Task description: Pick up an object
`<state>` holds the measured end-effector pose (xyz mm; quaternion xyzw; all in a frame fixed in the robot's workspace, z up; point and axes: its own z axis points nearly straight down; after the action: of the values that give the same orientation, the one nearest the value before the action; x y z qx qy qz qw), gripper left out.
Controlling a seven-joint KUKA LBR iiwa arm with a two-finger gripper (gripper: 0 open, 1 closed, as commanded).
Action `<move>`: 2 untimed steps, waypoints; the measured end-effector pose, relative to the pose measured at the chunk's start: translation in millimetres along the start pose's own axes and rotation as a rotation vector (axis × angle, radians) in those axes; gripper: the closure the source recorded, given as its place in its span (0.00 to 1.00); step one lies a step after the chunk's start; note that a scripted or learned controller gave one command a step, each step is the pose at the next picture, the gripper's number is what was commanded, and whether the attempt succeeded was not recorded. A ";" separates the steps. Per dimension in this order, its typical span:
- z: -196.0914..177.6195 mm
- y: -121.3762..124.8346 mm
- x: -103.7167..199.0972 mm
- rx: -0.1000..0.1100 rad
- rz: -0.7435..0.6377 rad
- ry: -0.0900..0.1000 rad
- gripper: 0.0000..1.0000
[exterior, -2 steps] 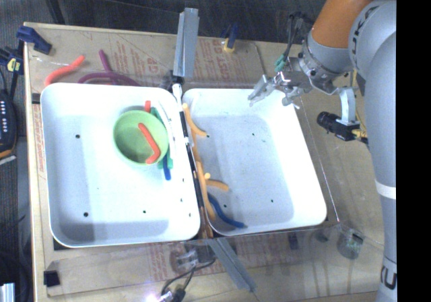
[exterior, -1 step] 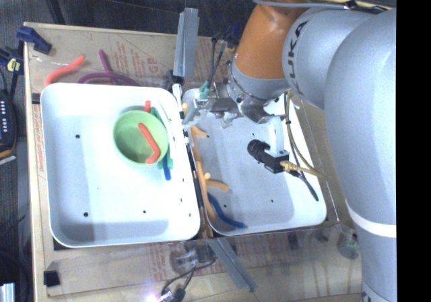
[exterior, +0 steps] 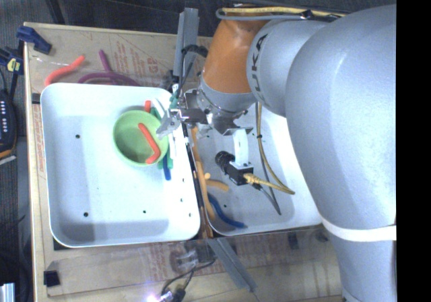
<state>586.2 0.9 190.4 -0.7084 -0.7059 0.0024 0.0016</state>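
Now a round green bowl (exterior: 137, 137) is seen in a smooth white bin (exterior: 81, 186); the shiny pincer (exterior: 170, 118) is beside it, grip unclear.

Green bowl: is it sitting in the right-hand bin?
No, the green bowl sits in the left bin, near its right wall.

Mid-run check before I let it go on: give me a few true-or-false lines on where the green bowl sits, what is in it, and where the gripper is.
1. The green bowl sits in the left bin. True.
2. The bowl lies upside down. False: its opening faces up.
3. An orange curved piece lies in the bowl. True.
4. The gripper is over the left bin's far left wall. False: it is at the bowl's right rim, near the divide between the bins.
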 end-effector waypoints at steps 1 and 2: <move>-7.2 23.2 -90.4 -0.004 -0.096 0.001 0.00; 44.0 30.4 -98.0 -0.014 -0.242 -0.007 0.00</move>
<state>616.0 -97.3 146.4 -0.6180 -0.7862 -0.0001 -0.0055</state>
